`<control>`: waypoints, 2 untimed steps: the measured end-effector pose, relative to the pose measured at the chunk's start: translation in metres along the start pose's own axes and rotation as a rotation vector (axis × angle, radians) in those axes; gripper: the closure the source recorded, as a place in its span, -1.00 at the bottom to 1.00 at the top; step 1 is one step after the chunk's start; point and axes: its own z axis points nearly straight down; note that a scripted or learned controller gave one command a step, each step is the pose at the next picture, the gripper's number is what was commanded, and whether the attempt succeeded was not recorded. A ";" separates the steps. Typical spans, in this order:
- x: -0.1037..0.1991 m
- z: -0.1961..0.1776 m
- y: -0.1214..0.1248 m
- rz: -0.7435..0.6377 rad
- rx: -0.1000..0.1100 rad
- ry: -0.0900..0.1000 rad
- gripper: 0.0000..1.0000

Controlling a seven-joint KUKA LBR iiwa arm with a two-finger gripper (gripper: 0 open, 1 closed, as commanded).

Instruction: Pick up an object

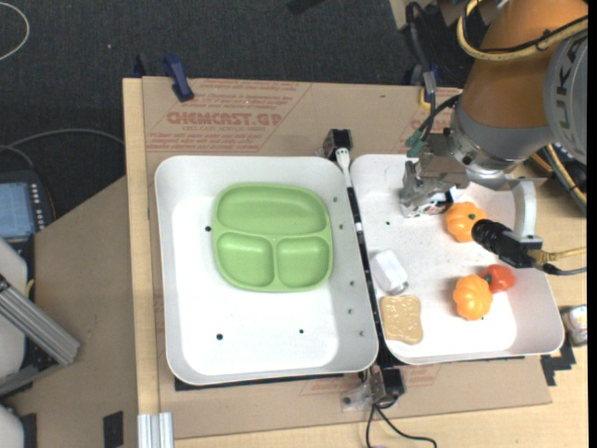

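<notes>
We see a dark carpeted floor [233, 21] across the top of the frame, with thin cables [56, 143] trailing at upper left. A brown cardboard sheet [238, 115] with red printing covers the bench in the middle.

Two white bins sit side by side. The left bin [187, 250] holds a green divided plate [272, 236]. In the right bin [522, 329] the gripper [422, 194] is low near the far wall, beside an orange fruit [461, 222]; nearer lie a second orange fruit [472, 297], a red piece [501, 277], a white block [389, 271] and a tan cracker [402, 317]
</notes>
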 end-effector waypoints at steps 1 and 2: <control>0.112 0.014 -0.035 -0.012 0.013 0.004 1.00; 0.166 -0.122 -0.084 -0.013 -0.005 0.009 1.00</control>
